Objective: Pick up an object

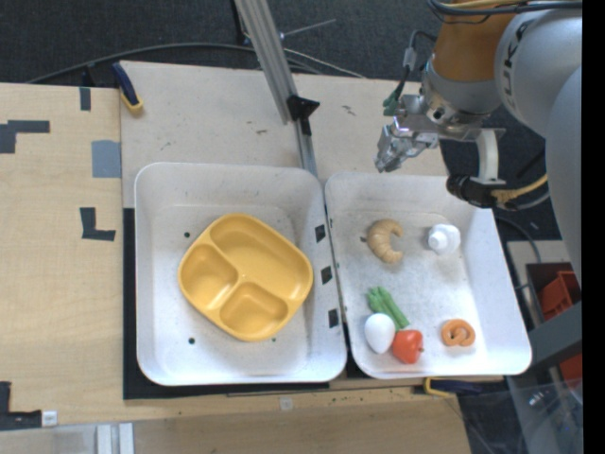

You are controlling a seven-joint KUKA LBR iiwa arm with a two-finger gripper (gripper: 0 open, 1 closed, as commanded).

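Two shallow white plastic bins sat side by side on the bench, and the right bin serves here as the landmark. Above its far rim, near the far-left corner, hung the metal two-finger gripper of the grey arm with the orange band. Its fingertips were close together with nothing between them, though I could not tell whether they were fully clenched or slightly released.

Inside the right bin, a tan curved croissant-shaped toy lay in the far-left part, well clear of the walls. A small white capped bottle sat beside it toward the far-right wall, with open floor between the two. Along the near edge lay a white egg-shaped toy, touching a red tomato-like toy, with a green leafy stalk just behind them. An orange ring-shaped pretzel toy rested near the near-right corner, apart from the tomato. The middle of the floor was bare.

To the left of the right bin, the left bin held a yellow plastic divided plate, with bare floor all round it. A grey metal rail slanted down to the bins' shared far corner.
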